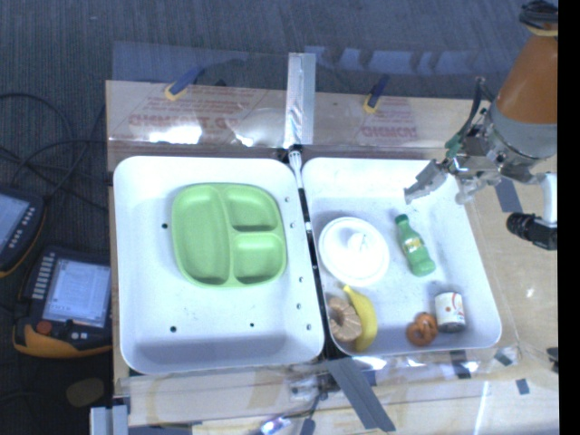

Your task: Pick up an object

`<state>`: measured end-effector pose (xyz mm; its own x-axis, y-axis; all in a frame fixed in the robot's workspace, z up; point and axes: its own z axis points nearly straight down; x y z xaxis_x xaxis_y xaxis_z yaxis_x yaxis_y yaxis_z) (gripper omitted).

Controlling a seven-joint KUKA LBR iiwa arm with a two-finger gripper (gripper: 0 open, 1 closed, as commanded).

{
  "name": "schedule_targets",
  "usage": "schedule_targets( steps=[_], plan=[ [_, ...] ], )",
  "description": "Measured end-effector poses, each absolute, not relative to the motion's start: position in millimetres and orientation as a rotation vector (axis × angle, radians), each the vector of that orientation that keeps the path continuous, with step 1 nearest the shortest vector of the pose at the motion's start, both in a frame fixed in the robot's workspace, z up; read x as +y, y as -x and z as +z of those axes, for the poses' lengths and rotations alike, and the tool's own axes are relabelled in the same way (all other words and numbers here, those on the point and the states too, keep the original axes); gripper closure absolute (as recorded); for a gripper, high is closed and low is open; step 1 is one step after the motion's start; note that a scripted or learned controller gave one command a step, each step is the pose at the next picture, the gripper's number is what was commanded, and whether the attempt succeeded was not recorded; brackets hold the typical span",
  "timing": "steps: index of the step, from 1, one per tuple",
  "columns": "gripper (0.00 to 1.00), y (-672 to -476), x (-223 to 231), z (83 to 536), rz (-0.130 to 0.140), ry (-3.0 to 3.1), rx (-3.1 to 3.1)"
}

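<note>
Over right bin's (pixel 471 243) far right corner, my tool (pixel 446 181) hangs with fingers spread wide, nothing between them. Green bottle (pixel 414 245) lies just below tool, apart from it. White bowl (pixel 354 246) sits left of bottle. Banana (pixel 362 314) near front wall, touching brown pastry (pixel 342 315). Small can (pixel 449 309) and reddish-brown fruit (pixel 421 329) at front right, side by side. Left bin (pixel 145 270) holds green divided tray (pixel 229 234).

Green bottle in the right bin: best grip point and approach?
Grip the bottle mid-body from straight above, fingers across its narrow width. It lies flat, cap toward the far wall, with bare floor on both long sides; the white bowl sits apart on its left.
</note>
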<state>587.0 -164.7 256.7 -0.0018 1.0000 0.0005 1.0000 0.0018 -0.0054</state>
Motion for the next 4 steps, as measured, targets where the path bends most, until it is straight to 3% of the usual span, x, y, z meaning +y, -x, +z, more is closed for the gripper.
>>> schedule_targets(
  steps=[1,2,3,4],
  plan=[
    [0.00,-616.2,-208.5,101.0,-0.002,2.217,-2.221],
    [0.00,-622.9,-223.0,161.0,0.005,2.092,-2.340],
    [0.00,-625.7,-192.5,88.2,-0.003,2.237,-2.216],
    [1.00,-626.7,-192.2,95.7,-0.004,2.235,-2.216]
  ],
)
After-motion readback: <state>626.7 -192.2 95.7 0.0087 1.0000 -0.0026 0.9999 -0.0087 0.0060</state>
